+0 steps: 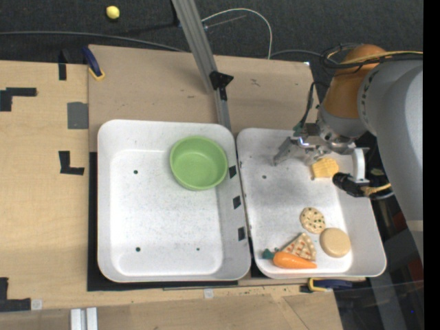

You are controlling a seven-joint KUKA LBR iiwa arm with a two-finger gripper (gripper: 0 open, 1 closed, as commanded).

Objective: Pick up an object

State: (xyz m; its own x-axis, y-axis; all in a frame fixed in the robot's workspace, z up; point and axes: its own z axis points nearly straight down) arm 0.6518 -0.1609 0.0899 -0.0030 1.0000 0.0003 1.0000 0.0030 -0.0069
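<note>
Two-finger metal tool (300, 147), fingers spread and empty, upper right of frame, beside a yellow cracker-like block (324, 167).

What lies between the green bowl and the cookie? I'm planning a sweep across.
In the camera view: the bins' adjoining rims, then bare speckled floor of the right bin, between green bowl and cookie.

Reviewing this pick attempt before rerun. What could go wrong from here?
1. The gripper sits at the right bin's far end beside the yellow block, not over it; closing here may grab nothing.
2. The block lies close under the wrist, so a descent could nudge it toward the bin wall.
3. The cookie, pizza slice, carrot and tan disc crowd the near corner; a pick there could catch a neighbour.
</note>
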